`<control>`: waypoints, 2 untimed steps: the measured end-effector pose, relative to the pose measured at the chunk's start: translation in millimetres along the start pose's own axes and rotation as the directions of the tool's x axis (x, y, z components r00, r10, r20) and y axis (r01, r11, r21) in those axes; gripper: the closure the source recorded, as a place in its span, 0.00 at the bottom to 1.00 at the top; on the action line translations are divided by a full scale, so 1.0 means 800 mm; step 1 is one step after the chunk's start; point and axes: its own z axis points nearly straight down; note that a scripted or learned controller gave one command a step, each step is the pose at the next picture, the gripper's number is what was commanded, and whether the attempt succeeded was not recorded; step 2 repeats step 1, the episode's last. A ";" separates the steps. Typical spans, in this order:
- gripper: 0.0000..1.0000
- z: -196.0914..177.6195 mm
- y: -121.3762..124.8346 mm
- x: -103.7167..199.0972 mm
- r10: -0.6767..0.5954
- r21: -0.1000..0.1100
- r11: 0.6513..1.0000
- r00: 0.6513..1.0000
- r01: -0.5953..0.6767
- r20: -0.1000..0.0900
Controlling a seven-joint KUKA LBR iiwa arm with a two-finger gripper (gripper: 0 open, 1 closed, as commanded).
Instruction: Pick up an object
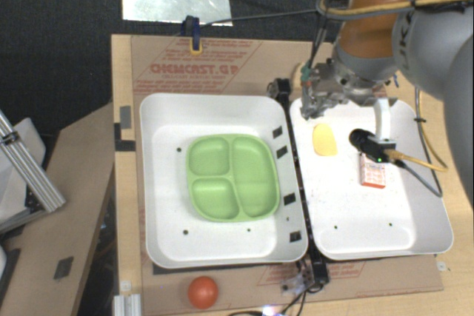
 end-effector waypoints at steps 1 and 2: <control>1.00 0.019 -0.008 0.075 -0.001 0.000 1.000 1.000 0.001 0.000; 1.00 0.019 -0.008 0.075 -0.001 0.000 1.000 1.000 0.001 0.000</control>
